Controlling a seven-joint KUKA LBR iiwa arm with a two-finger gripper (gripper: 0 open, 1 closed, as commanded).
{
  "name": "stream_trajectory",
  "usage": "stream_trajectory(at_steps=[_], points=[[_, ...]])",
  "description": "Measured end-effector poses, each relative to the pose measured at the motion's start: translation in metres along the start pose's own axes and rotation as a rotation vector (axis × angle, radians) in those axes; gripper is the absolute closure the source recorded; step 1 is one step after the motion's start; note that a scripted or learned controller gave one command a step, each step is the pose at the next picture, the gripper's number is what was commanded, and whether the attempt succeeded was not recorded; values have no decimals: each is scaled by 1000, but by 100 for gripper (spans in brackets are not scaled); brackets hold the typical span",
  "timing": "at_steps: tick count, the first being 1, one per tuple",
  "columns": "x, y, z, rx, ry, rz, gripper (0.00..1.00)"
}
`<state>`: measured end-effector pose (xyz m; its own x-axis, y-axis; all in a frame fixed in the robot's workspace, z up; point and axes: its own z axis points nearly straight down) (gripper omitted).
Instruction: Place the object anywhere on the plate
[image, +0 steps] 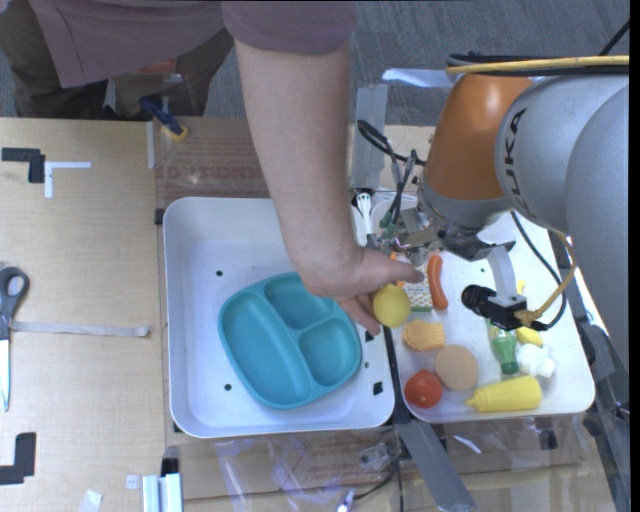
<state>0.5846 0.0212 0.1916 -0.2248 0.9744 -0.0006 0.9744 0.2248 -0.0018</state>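
A person's hand (350, 285) holds a yellow lemon (391, 305) at the divide between the bins, just right of the blue plate (290, 340). We cannot tell how the gripper (405, 245) is set. If the arm (520, 130) moves, we fear it strikes the hand.

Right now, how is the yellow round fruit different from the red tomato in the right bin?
The yellow lemon lies at the inner edge of the bins, touching a person's hand; the red tomato lies near the right bin's front edge, untouched. The lemon looks slightly larger and oval, the tomato rounder. Both are toy foods.
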Motion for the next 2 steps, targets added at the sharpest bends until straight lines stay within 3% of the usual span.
stream_trajectory(at_steps=[1,2], points=[[0,0,0,0,0,0,0],[-18,-52,0,-1,0,-184,0]])
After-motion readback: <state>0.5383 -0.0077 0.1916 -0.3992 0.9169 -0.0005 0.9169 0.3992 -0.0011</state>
